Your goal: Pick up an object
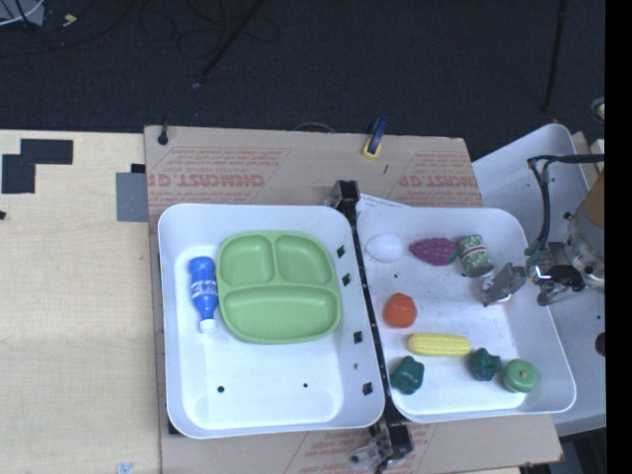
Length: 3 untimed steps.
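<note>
Bottle (202, 292) left of plate (277, 286), left bin (188, 383).

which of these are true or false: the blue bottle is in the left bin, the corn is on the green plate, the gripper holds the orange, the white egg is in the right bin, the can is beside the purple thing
1. The blue bottle is in the left bin. True.
2. The corn is on the green plate. False: it lies in the right bin, below the orange.
3. The gripper holds the orange. False: the orange sits apart from it on the bin floor.
4. The white egg is in the right bin. True.
5. The can is beside the purple thing. True.
</note>
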{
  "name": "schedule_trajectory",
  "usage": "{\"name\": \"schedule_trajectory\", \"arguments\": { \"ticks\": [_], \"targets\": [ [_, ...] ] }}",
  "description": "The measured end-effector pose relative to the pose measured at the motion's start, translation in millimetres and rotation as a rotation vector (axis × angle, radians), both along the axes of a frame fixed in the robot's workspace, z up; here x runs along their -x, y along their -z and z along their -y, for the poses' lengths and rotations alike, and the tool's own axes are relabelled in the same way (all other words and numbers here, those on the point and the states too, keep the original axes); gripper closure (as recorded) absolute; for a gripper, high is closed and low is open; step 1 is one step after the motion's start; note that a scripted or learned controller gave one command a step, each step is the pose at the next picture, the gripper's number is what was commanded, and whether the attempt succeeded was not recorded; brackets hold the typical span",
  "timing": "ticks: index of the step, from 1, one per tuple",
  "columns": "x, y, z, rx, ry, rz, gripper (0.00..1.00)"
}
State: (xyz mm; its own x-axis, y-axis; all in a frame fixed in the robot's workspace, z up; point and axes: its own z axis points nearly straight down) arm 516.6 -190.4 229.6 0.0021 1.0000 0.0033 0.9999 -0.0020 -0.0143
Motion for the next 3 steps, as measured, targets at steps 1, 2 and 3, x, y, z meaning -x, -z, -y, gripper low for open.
{"name": "schedule_trajectory", "arguments": {
  "ticks": [1,2,3],
  "targets": [
    [-2.5,-6.6,0.3,0.003,-0.002,0.013,0.00],
    [-8.1,56.0,-2.6,0.000,-0.004,0.006,0.00],
    [-5.8,102.0,-12.0,0.000,-0.004,0.007,0.00]
  ]
}}
